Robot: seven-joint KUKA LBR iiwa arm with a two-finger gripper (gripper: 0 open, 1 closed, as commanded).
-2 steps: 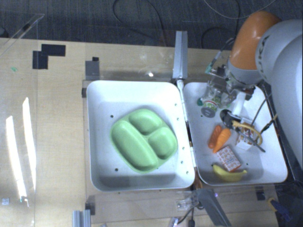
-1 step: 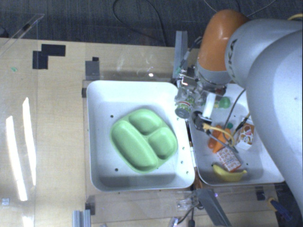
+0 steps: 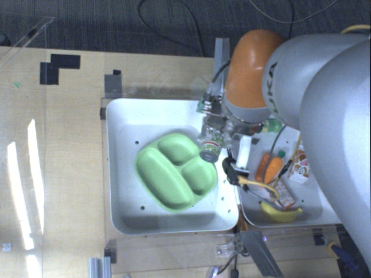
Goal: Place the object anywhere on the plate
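Although the arm's bulk covers much of the right bin [image 3: 324, 216], the camera view still shows the wrist leaning over the seam between the two bins, with the gripper [image 3: 210, 149] hanging above the right edge of the green plate [image 3: 174, 172]. A small round object [image 3: 208, 152], greyish and something like a cap or small jar, sits right at the gripper's tip, just over the plate's rim. Whether that object is pinched or merely lies beneath the tip cannot be told from this angle, so the state of the hand stays undecided. The plate lies slantwise in the left bin [image 3: 124, 155], divided into three hollows; the round thing is nearest the upper right hollow, which reads as the handiest spot for a drop, since any place on the plate will serve. Over in the right bin a carrot [image 3: 271, 167], a banana [image 3: 281, 213] and a small printed carton [image 3: 300, 165] lie close together beside the arm. Reaching across the bin wall explains the slanted wrist. The step in hand looks like carrying or releasing over the plate
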